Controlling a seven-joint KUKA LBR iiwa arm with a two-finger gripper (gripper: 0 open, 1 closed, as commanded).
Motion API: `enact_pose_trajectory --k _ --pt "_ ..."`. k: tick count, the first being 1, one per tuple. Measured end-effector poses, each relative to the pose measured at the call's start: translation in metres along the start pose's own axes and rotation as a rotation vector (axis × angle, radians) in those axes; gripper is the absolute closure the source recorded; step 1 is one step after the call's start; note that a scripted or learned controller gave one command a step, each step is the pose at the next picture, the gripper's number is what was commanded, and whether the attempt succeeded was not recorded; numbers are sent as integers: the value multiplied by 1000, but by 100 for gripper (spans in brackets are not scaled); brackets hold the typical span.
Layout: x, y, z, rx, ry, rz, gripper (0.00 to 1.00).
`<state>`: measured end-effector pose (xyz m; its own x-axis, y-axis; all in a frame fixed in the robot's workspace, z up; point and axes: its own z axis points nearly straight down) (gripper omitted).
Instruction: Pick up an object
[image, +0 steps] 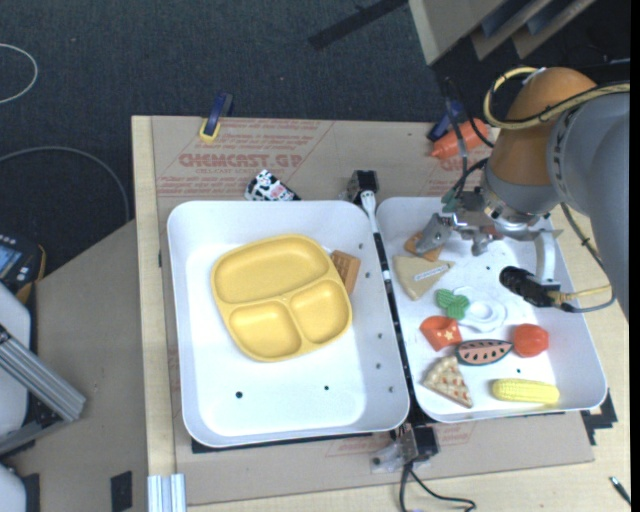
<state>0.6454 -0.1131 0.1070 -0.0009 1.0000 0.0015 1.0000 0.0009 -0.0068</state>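
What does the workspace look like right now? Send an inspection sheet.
Surface: two white bins side by side on a cardboard-covered bench.
Job's things: right bin holds corn, pizza slice, watermelon slice, tomato, cheese wedge.
Clutter: yellow divided plate in left bin.
Pincer: low over right bin's far end; grip unclear.
Cables: wires by the arm's wrist.
Surroundings: dark carpet.

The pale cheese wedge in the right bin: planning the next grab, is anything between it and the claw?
Nothing visible does. The claw hangs just above the pale cheese wedge, with bare white bin floor between them.
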Motion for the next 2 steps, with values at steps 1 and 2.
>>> enact_pose_trajectory --k 1,2 --pt "0 3 20 -13 -2 1 0" --pt "0 0 11 -5 -2 1 100"
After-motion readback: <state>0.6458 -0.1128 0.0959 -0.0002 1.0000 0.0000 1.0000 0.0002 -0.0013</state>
